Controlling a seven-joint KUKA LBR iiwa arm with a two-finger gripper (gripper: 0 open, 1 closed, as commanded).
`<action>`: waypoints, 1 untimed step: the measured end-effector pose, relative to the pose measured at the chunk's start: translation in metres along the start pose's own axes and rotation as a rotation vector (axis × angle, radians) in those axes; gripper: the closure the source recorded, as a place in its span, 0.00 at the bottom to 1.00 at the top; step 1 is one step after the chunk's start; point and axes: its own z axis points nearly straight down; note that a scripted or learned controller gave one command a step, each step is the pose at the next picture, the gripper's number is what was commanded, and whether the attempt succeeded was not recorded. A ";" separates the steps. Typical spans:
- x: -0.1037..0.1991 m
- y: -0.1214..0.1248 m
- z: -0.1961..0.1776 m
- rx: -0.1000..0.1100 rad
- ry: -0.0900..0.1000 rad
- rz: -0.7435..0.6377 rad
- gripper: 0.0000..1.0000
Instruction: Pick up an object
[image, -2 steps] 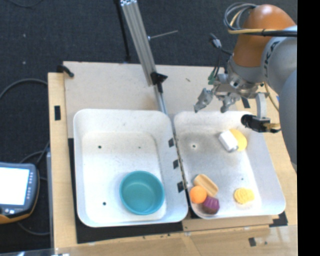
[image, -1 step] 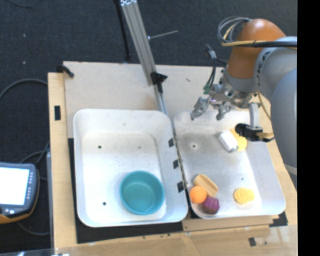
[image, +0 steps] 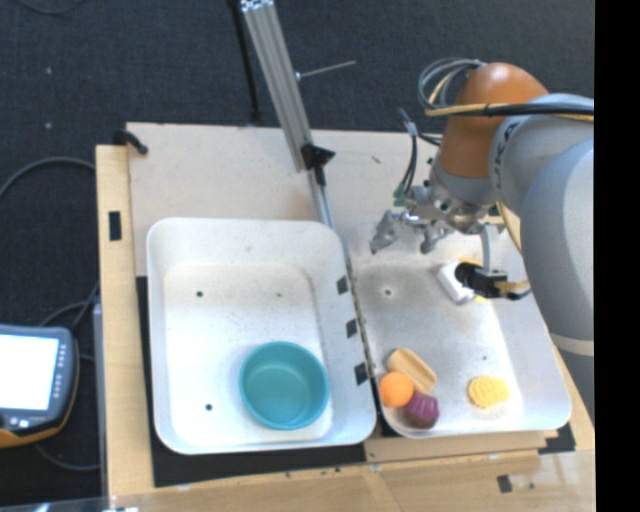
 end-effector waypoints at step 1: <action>-0.001 0.001 -0.014 -0.007 -0.001 0.000 1.00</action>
